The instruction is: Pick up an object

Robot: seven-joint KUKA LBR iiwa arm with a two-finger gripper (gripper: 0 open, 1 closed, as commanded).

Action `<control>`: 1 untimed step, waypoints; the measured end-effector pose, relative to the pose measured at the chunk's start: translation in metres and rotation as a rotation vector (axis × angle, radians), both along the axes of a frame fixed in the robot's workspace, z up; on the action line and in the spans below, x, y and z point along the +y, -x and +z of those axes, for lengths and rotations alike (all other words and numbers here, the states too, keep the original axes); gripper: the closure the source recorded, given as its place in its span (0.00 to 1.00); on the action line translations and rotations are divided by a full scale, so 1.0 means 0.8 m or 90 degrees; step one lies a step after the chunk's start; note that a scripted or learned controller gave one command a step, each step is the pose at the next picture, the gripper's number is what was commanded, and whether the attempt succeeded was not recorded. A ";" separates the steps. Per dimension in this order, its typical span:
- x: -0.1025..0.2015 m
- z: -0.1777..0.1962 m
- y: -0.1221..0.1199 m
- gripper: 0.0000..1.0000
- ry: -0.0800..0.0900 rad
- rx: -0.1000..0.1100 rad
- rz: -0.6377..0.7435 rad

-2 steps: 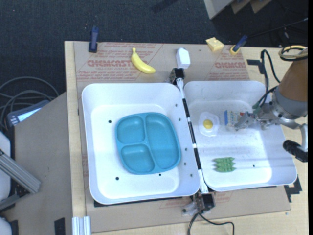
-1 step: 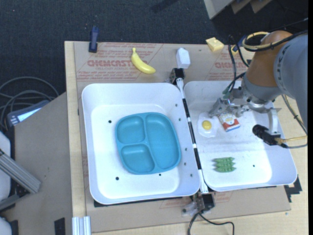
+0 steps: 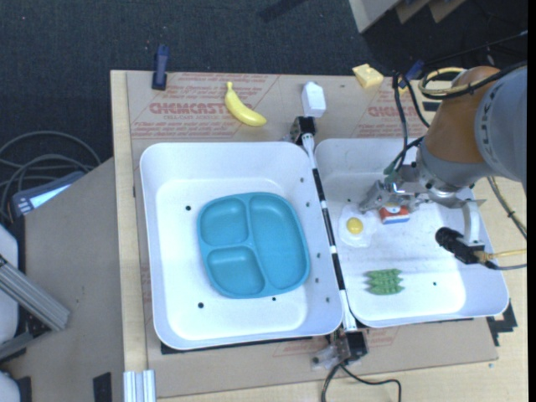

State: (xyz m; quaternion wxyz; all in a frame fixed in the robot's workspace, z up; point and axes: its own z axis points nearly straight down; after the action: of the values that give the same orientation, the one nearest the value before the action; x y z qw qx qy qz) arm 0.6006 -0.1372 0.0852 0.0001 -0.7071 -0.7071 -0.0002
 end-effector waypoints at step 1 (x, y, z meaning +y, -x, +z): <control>0.000 0.012 0.000 1.00 0.000 0.000 0.000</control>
State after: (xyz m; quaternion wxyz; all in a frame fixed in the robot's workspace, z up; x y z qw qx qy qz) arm 0.6007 -0.1372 0.0947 -0.0004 -0.7072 -0.7070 -0.0001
